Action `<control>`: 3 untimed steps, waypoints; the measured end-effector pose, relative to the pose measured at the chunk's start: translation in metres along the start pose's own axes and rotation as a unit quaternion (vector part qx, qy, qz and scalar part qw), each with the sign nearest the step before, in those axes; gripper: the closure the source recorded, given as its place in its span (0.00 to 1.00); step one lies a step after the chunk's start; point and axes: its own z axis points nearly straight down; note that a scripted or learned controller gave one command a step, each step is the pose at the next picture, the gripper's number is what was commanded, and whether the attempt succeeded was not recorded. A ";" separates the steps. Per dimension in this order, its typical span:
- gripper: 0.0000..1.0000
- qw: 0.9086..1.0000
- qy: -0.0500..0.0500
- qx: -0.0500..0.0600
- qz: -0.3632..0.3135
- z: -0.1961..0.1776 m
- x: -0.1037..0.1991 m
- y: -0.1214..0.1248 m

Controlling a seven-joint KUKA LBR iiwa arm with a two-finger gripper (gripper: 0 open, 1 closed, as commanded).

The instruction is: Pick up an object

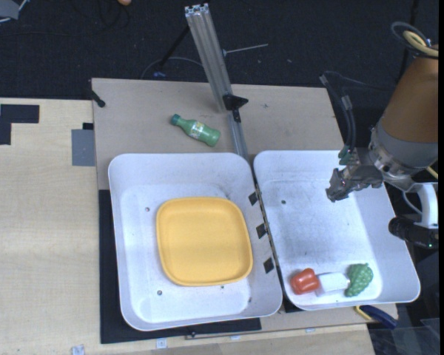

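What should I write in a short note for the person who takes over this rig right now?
Gripper: over the upper part of the right bin, nothing visibly held.
Right bin, near its front edge: a red item, a white item and a green item, lying in a row.
Left bin: a yellow plate.
A green bottle lies on the bench behind the bins.
Done: nothing picked up yet.
Left: move to one object, probably in the right bin, grasp it and lift.

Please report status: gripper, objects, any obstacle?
Gripper above right bin, nothing seen held. Red piece, white piece, green piece at near edge. Path clear.
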 end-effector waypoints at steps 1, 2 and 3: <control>1.00 1.000 0.000 0.000 0.000 0.004 0.048 -0.003; 1.00 1.000 0.000 0.001 0.000 0.013 0.105 -0.004; 1.00 1.000 0.000 0.001 0.000 0.016 0.156 -0.002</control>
